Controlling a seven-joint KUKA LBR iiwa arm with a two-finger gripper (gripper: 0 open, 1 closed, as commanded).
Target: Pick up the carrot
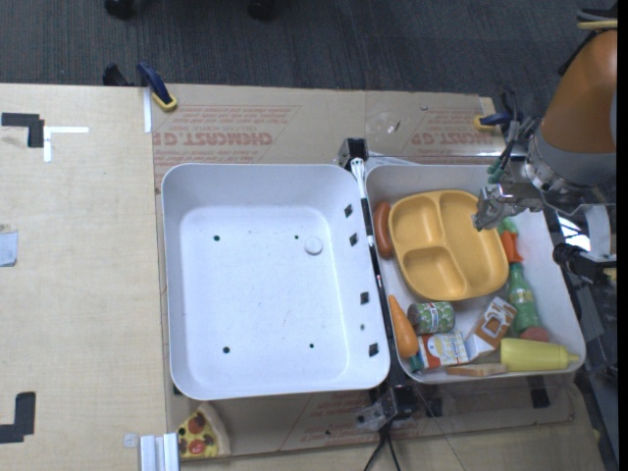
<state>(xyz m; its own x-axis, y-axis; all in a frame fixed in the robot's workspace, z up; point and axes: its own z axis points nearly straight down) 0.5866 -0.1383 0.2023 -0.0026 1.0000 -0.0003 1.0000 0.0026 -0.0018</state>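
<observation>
Carrot lies in right bin beside yellow tray; end effector state perhaps hidden, cannot tell.

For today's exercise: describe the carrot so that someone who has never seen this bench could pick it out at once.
Start at the right-hand white bin, the one crowded with toy food. Look along its left wall, below the yellow divided plate, to the near corner. The carrot lies there: a slim orange taper beside a small green-labelled can, plain and unprinted, unlike the packets around it.
</observation>
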